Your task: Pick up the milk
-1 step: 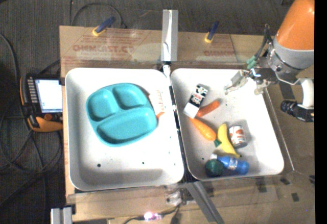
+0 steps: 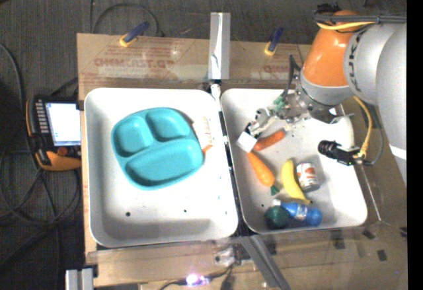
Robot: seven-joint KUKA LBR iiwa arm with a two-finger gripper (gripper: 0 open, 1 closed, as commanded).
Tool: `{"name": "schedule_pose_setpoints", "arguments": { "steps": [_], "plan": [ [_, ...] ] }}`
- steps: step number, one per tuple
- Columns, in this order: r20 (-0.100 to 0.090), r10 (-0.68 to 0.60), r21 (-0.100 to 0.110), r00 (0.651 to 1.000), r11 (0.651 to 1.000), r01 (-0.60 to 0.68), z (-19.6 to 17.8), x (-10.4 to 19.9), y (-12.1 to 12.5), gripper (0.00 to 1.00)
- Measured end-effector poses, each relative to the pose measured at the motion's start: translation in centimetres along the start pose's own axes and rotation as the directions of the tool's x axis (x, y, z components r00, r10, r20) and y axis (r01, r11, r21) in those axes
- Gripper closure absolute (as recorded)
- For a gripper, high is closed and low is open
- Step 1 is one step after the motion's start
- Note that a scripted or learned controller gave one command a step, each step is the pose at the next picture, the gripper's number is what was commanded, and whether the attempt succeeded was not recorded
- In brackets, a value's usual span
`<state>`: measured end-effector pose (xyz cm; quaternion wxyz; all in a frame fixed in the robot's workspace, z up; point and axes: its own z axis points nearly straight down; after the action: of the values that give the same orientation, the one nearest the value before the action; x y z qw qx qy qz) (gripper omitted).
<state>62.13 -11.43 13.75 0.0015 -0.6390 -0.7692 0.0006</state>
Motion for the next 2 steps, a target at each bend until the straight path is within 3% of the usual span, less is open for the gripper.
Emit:
{"name": "schedule_pose_setpoints", "arguments": {
  "steps": [1,2],
  "plan": [
    [0.005,-0.071,-0.008,0.997,0.997,0.071,4.8,0.8,5.2,0.0],
    [0.01,-0.249,-0.013,0.969,0.968,0.249,4.8,0.8,-2.2,0.0]
  ]
}}
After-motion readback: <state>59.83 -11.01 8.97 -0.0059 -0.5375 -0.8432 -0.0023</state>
